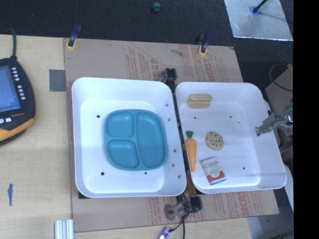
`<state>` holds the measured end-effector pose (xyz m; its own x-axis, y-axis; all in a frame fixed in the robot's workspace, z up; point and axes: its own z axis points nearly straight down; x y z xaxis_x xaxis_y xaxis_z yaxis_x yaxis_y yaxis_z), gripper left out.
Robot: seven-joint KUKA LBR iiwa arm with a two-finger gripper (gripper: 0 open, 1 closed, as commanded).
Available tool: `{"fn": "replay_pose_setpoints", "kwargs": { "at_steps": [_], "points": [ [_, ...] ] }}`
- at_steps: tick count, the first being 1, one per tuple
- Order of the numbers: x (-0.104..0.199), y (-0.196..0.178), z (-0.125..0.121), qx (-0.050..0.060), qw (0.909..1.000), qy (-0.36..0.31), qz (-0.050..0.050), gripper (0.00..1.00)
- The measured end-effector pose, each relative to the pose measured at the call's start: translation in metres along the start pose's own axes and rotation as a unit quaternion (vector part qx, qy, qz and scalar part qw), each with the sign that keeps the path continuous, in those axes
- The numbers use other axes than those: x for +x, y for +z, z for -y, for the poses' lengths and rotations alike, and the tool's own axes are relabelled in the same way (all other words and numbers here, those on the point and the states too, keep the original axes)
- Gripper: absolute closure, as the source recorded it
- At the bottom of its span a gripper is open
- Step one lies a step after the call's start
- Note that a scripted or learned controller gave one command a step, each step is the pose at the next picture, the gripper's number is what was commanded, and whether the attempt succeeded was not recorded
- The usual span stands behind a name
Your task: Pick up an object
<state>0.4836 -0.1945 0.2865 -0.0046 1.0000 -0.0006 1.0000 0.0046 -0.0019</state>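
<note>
The right bin (249,178) holds a tan bun (199,101) at its far left, a chocolate-chip cookie (214,140) in the middle, an orange carrot (190,151) along its left wall and a small carton (212,170) near the front. My gripper (271,124) pokes in over that bin's right rim, well right of the cookie, with nothing visibly held.
The left bin (89,183) bears a blue three-compartment plate (135,139). A tablet-like pendant (12,98) lies at the far left of the bench. Clamps (73,36) hold the cardboard sheet at the back edge.
</note>
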Motion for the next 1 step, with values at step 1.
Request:
{"fn": "replay_pose_setpoints", "kwargs": {
  "at_steps": [1],
  "points": [
    [0.049, 0.1226, -0.1008, 0.002, 1.0, -0.001, 0.0, 0.0]
  ]
}}
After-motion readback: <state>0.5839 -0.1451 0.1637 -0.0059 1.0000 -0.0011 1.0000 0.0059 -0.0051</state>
